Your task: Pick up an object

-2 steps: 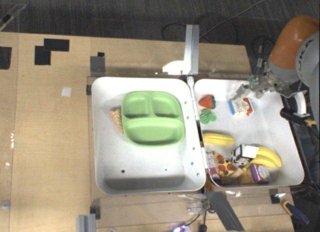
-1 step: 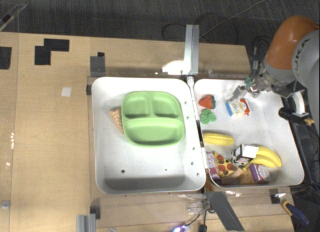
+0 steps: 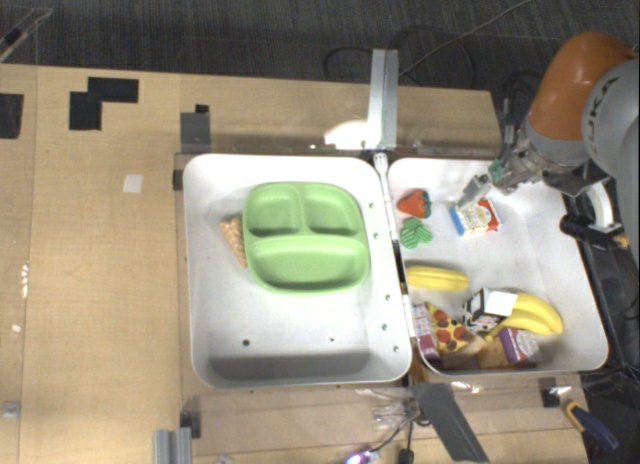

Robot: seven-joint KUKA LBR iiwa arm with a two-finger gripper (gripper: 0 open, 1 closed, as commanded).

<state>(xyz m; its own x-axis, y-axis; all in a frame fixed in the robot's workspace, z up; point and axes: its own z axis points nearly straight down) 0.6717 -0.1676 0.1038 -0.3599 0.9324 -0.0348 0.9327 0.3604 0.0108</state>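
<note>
- Across the left stretch lies a pale wooden bench top (image 3: 90, 282) with black marker shapes (image 3: 100, 100) near its far edge; beyond it runs dark carpeted floor (image 3: 200, 2).
- Left of centre, the left white bin (image 3: 215, 352) holds a green divided plate (image 3: 303, 235), and a tan, grainy item (image 3: 233, 240) peeks out from under the plate's left edge.
- Between the bins stands a grey metal post (image 3: 384, 92) at the far side.
- Further right, the right white bin (image 3: 590, 282) holds a red strawberry toy (image 3: 414, 202), a green leafy toy (image 3: 417, 234), a small blue, white and red carton (image 3: 476, 217), two bananas (image 3: 436, 279) (image 3: 532, 314), and a jumble of packets (image 3: 470, 337) along the near edge.
- At the far right, the gripper (image 3: 482, 190) reaches down just beside the carton's far corner; whether its claw is spread or pinched I cannot tell, as the tip looks small and blurred.
- My reading: this is the approach step, with nothing lifted. The next move probably calls for settling squarely over the carton, then closing on it without nudging it away.
</note>
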